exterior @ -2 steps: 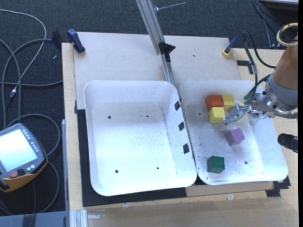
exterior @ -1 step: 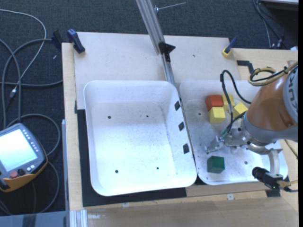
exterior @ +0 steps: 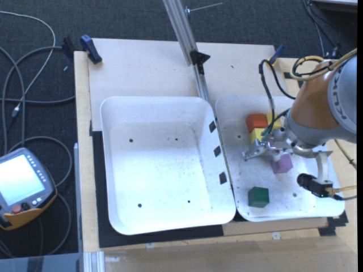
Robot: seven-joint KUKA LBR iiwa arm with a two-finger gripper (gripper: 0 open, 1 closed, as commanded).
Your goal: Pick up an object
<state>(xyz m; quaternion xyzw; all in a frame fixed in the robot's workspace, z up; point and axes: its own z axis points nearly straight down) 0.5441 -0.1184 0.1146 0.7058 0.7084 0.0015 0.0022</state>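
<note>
White plastic, two shallow bins: left bin [exterior: 113, 152] alongside the right bin [exterior: 238, 208], sharing a rim. Grey arm with orange band [exterior: 317, 103], reaching over the right bin from its far-right side. Gripper [exterior: 266, 147], low near the right bin's middle; finger opening not discernible, grasp unconfirmed. Green cube [exterior: 258, 196], near the right bin's front rim, apart from the rest. Orange block [exterior: 256, 120], toward the right bin's back. Purple block [exterior: 282, 164], just beside the gripper. Yellow block [exterior: 261, 134], touching the orange one. Advisable: centre squarely over one block before closing; green cube likely the least crowded target.
</note>
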